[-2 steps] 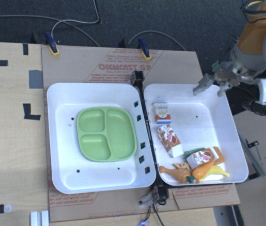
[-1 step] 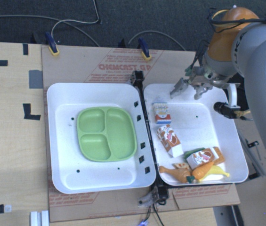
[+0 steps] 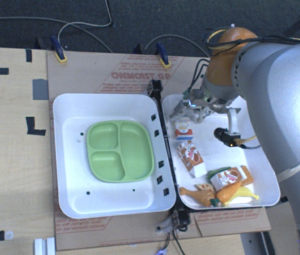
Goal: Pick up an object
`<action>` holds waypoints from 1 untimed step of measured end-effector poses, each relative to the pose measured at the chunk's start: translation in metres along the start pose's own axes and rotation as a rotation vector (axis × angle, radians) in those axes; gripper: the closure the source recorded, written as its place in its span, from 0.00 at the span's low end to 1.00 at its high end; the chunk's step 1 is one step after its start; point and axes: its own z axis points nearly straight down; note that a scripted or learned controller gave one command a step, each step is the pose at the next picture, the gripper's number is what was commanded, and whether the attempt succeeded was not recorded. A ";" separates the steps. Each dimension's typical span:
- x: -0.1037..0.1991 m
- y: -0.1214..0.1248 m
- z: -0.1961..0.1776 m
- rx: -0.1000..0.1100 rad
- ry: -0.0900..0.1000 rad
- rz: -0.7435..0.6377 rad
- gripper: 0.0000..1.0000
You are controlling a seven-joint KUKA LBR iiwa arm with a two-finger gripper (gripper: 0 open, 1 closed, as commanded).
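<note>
On plywood bench (image 3: pixel 112 78), two white bins (image 3: pixel 65 142)

The worktop (image 3: pixel 11 158) is pale wood marked with dark tape pieces. A brown cardboard sheet (image 3: pixel 123 76) printed with red lettering lies on it, held at its far edge by two blue-and-yellow clamps (image 3: pixel 59 51). Beyond that edge, dark carpeted floor (image 3: pixel 155 9) carries thin grey cables (image 3: pixel 107 7).
</note>
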 end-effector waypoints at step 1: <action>-0.007 -0.006 0.008 -0.003 -0.001 0.000 0.00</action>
